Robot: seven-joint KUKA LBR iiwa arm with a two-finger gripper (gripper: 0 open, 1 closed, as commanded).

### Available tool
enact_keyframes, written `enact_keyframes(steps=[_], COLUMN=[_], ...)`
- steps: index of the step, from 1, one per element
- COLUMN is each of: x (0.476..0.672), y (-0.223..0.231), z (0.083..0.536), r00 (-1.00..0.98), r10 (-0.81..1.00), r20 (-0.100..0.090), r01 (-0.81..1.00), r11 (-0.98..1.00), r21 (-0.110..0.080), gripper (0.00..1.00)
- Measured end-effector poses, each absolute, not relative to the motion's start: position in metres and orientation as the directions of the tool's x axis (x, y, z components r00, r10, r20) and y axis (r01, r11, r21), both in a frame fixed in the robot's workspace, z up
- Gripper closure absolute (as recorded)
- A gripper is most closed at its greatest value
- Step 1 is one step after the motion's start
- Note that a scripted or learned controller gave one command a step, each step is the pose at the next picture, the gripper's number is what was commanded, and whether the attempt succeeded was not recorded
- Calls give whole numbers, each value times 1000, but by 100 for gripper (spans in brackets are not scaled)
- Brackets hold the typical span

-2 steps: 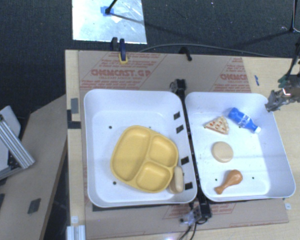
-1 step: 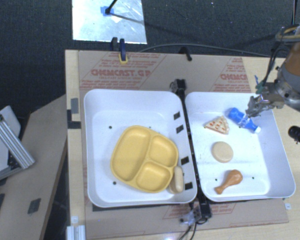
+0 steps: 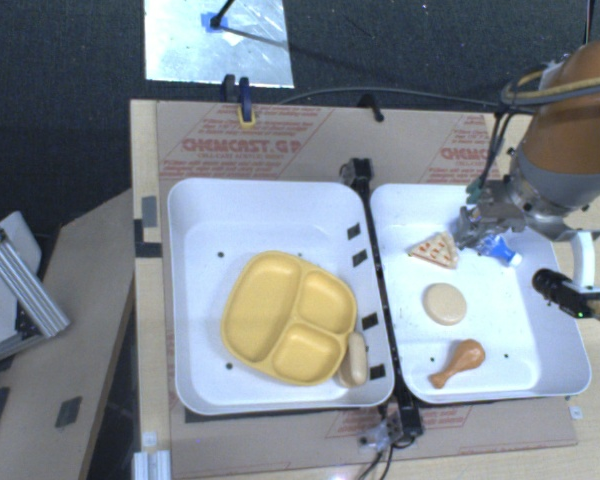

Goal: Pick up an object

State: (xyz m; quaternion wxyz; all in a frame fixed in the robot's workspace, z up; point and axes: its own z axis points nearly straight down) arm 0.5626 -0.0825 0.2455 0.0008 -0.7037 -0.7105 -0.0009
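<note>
Tool (image 3: 472, 226) low beside pizza slice (image 3: 435, 251)

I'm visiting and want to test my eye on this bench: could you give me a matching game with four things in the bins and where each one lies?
Things:
1. yellow divided tray
2. pizza slice toy
3. drumstick toy
4. round beige disc

Places:
A. middle of the right bin
B. front of the right bin, nearest the camera
C. left bin
D. back of the right bin, beside the end effector

Pairs: 1-C, 2-D, 3-B, 4-A
</note>
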Motion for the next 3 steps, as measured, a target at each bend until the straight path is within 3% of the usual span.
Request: enact_keyframes(steps=[1,3], x=[556,525], y=[-24,75], z=[237,228], r00=[-10,-9], r10=[1000,1000], r20=[2,2], r01=[1000,1000], r11=[10,9], r21=[1,0], gripper=[100,100])
